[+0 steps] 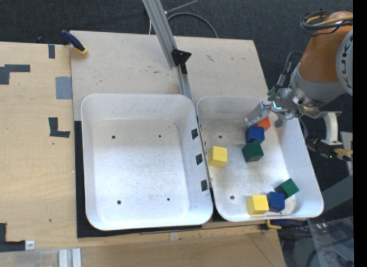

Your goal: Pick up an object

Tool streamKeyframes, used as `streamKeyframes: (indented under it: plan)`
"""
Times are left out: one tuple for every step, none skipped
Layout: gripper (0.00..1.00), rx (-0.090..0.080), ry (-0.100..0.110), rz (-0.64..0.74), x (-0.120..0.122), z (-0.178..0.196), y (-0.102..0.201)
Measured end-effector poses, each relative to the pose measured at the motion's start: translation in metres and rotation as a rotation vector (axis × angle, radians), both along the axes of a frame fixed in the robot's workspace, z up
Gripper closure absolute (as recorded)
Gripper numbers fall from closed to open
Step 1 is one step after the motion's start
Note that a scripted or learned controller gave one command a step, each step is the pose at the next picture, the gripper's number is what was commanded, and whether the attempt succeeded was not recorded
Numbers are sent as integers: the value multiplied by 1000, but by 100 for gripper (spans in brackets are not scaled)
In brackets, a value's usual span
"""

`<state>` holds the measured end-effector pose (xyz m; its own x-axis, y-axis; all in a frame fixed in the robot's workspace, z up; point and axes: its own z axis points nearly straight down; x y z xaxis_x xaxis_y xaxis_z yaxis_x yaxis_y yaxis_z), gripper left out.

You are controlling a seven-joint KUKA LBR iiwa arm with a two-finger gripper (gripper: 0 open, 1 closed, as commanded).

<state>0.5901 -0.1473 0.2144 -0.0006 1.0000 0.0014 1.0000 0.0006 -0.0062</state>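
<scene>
Overhead, arm [324,59] bent low, jaws perhaps touching orange block [263,123].

I found no text, label, brand, number or sign that I could read anywhere on my tabletop [137,65], the bins, the blocks or my own arm.

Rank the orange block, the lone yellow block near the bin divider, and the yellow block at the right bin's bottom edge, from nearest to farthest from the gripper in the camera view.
Measured from the gripper:
1. Orange block, just below the gripper, in the right bin's upper part.
2. Lone yellow block, left of it, near the divider.
3. Bottom yellow block, at the bin's lower edge beside a blue block.
</scene>
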Motion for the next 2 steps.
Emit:
streamKeyframes:
  plan:
    - [0, -1, -5, 1, 1, 3, 0]
    - [0, -2, 1, 0, 2, -55, -9]
